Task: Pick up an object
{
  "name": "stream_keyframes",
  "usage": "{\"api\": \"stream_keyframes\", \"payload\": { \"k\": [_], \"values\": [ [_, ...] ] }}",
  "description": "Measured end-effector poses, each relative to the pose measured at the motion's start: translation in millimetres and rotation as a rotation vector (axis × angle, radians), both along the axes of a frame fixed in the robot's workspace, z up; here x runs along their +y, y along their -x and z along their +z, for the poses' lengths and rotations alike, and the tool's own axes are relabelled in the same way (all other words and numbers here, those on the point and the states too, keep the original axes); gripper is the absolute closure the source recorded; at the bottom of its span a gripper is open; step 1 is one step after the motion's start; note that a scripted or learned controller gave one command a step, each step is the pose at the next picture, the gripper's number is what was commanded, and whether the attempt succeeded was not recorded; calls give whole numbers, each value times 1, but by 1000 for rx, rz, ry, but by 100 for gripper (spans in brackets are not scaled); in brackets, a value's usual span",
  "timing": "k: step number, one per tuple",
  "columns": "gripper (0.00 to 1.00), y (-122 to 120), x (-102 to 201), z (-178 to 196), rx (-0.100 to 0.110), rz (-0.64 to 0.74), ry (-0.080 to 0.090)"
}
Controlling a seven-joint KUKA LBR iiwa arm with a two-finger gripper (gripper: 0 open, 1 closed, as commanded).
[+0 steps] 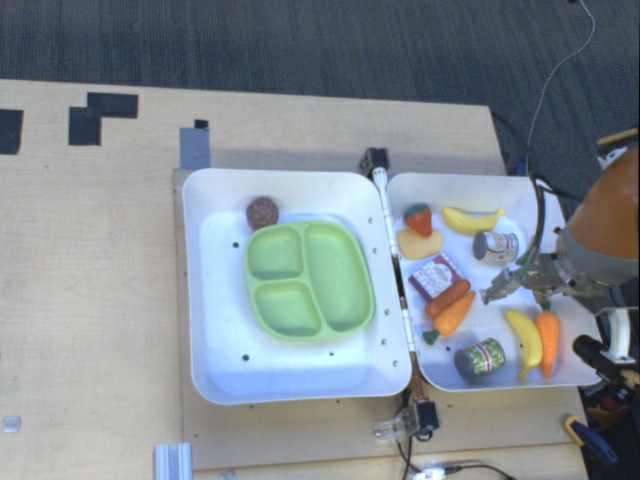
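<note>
My gripper (512, 280) hangs over the right bin (500, 184), near its right side, open with nothing between its fingers. Just left of it lie a maroon packet (435, 276) and two orange carrots (452, 308). A silver can (497, 246) lies just above it. A yellow banana (523, 338) and another carrot (548, 343) lie just below it. A green can (482, 358) rests at the bin's front. Toward the back are a strawberry (418, 218), a second banana (472, 218) and a pale yellow piece (415, 243).
The left bin (215, 268) holds a green divided plate (305, 280) and a small brown ball (263, 211) at its back. A ridge (392, 268) separates the two bins. Cables run along the bench's right edge and front.
</note>
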State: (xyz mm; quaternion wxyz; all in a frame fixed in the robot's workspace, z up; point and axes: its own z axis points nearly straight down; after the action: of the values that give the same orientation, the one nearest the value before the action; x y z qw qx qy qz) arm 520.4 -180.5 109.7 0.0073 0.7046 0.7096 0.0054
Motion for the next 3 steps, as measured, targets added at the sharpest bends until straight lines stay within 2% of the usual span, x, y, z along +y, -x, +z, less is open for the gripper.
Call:
{"api": "stream_keyframes", "payload": {
  "k": [1, 2, 3],
  "values": [
    [0, 30, 30, -22, 6, -7, 1],
    [100, 28, 30, -11, 0, -5, 2],
    [100, 19, 111, 75, 13, -2, -3]
  ]
}}
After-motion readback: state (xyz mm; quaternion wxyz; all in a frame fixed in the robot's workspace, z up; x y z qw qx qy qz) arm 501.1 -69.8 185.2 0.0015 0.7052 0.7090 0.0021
